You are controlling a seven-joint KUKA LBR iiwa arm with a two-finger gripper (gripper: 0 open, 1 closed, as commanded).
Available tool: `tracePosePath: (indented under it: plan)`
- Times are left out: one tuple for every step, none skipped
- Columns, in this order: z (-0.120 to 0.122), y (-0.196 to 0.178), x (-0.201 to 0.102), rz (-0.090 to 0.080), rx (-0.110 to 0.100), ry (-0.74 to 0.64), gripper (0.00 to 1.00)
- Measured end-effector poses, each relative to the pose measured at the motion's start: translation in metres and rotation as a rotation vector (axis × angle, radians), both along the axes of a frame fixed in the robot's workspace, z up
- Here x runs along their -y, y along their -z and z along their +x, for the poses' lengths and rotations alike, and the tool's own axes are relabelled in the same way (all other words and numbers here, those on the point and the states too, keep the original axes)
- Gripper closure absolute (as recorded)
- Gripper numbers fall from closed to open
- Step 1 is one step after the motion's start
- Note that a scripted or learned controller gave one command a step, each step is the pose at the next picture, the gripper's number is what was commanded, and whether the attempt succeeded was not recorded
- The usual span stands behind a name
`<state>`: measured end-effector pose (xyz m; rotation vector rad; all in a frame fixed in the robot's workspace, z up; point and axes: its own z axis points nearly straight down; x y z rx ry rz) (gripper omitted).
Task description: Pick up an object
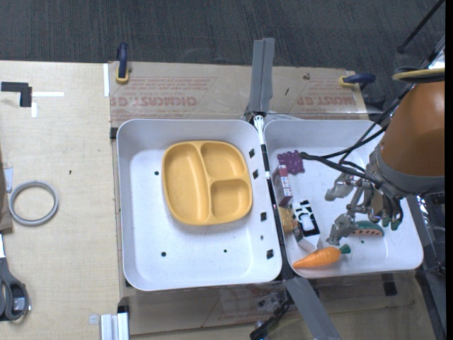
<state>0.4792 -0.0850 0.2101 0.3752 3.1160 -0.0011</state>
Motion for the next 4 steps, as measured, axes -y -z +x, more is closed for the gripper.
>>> tracePosePath:
  plan:
    - [-0.002,0.099,0.016,0.001,-0.004,0.404,0.00]
    - [0.040,0.018,0.001,0.000,-0.001,0.060,0.00]
    - [0.049,-0.034,0.068,-0.001,0.001,-0.252,0.00]
    - [0.044,-0.058,0.085,-0.001,0.001,-0.326,0.00]
